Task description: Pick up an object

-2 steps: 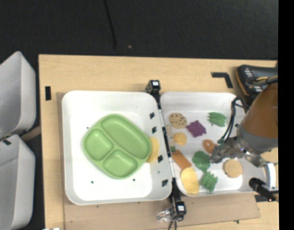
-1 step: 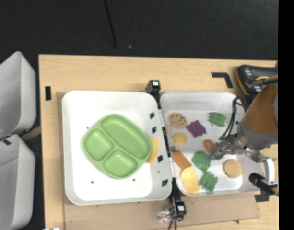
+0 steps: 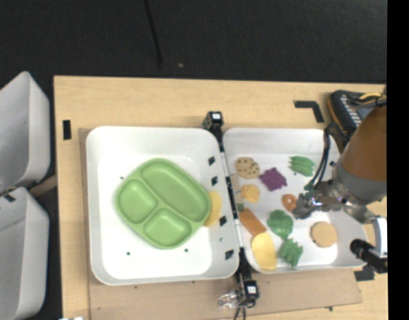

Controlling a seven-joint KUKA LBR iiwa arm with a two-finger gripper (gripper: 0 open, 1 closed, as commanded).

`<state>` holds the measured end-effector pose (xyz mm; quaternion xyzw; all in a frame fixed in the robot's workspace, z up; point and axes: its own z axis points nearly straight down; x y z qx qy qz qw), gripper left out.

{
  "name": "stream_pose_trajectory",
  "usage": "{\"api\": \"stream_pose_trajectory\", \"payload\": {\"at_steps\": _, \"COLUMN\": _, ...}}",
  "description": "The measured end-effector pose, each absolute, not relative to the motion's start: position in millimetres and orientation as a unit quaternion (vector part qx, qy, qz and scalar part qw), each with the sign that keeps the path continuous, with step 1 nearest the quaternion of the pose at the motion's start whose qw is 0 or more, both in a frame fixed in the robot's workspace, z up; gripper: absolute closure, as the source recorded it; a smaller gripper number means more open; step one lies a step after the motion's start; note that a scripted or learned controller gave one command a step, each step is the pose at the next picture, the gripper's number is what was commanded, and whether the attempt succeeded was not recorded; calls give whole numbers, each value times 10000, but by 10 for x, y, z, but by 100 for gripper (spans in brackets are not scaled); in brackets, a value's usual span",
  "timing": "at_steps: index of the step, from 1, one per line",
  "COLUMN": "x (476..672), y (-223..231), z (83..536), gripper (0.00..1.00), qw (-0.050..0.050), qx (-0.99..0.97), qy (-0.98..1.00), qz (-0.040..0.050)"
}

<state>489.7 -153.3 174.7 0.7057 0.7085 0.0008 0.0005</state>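
Hand [image 3: 301,207] low in right bin [image 3: 277,139] — beside small orange piece [image 3: 289,201].

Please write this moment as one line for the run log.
arm: over right bin | claw: low, by small orange piece | grasp: not confirmed | green tray: left bin

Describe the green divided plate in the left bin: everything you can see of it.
The green divided plate is light green, looks like moulded plastic, and has rounded corners and three compartments: one long one toward the upper right and two smaller ones toward the lower left. It lies flat, right side up, turned at an angle to the bin walls, on the floor of the left bin. Nothing lies in its compartments. A yellow piece sits against its right edge.
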Motion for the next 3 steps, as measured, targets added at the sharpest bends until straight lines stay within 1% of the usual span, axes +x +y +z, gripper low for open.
{"api": "stream_pose_trajectory", "payload": {"at_steps": 1, "x": 4917, "y": -742, "z": 2390, "gripper": 100, "qw": 14, "qx": 7035, "qy": 7107, "qz": 24}}
{"api": "stream_pose_trajectory", "payload": {"at_steps": 2, "x": 4919, "y": -254, "z": 3422, "gripper": 100, "qw": 38, "qx": 7040, "qy": 7101, "qz": 42}}
{"api": "stream_pose_trajectory", "payload": {"at_steps": 3, "x": 5015, "y": 218, "z": 1915, "gripper": 100, "qw": -58, "qx": 7049, "qy": 7092, "qz": -54}}
